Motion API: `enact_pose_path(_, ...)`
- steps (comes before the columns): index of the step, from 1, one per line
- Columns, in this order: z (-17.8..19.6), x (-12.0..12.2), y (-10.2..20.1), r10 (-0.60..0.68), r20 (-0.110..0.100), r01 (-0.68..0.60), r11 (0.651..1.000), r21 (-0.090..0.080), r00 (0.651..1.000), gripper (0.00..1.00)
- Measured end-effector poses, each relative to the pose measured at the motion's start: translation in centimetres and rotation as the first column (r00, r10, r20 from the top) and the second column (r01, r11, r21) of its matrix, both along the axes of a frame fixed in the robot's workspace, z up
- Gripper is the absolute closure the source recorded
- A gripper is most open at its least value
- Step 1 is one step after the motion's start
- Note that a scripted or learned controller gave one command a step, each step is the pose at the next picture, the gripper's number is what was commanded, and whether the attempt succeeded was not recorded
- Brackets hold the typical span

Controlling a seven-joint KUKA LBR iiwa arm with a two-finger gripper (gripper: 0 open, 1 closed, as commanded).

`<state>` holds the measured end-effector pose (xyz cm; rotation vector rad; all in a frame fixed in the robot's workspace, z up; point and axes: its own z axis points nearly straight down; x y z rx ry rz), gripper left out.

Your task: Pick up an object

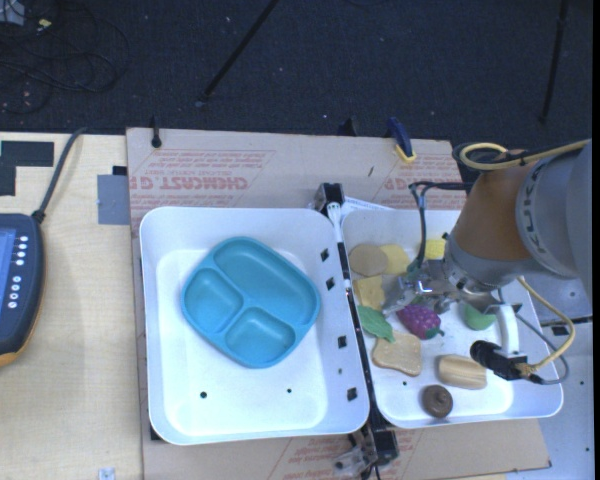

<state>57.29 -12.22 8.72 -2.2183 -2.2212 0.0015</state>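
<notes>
**Low over the purple grapes in the right bin**

Camera view: my gripper (427,298) is down in the right bin (540,403), right above the purple grapes (420,319); I cannot tell how it stands. Toast slice (397,353) lies just below the grapes, bread roll (461,371) beside it. The left bin (170,388) holds a blue divided plate (250,301).

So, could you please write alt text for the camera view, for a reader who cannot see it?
A grey robot arm reaches from the right into the right white bin, its hand low over a purple toy among toy foods. The left white bin holds a blue divided plate.
</notes>
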Motion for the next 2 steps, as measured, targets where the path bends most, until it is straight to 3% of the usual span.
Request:
enact_pose_path(1, 0.1, -1.0, -0.7, -0.001, 0.001, 0.001, 1.0, 0.0, 1.0, 0.0)
enact_pose_path(2, 1.2, -1.0, -0.8, -0.005, 0.0, 0.005, 1.0, 0.004, 1.0, 1.0)
